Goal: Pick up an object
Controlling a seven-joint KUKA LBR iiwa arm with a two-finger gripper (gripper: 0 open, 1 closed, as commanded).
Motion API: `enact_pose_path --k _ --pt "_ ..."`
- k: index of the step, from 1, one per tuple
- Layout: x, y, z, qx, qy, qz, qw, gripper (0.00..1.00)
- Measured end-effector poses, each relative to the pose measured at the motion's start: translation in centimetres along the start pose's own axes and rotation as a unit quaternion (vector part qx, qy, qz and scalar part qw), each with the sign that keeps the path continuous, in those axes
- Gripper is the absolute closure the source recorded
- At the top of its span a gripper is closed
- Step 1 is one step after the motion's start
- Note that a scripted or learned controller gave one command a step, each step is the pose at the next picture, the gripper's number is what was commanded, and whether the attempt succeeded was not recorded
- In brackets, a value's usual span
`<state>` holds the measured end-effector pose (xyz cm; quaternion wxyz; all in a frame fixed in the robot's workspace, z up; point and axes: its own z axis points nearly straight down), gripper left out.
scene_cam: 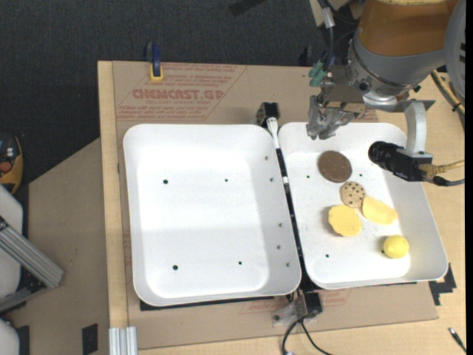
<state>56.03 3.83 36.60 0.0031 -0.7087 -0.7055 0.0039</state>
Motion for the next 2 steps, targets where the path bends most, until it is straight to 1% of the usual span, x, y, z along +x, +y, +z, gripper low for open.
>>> enact_pose_path --k 1,2 --pt "-7.8 -4.3 -0.6 -0.004 0.0 0.002 1.0 1.0" --pt "-10.5 -5.9 -1.7 -0.006 0.0 0.0 1.0 1.0"
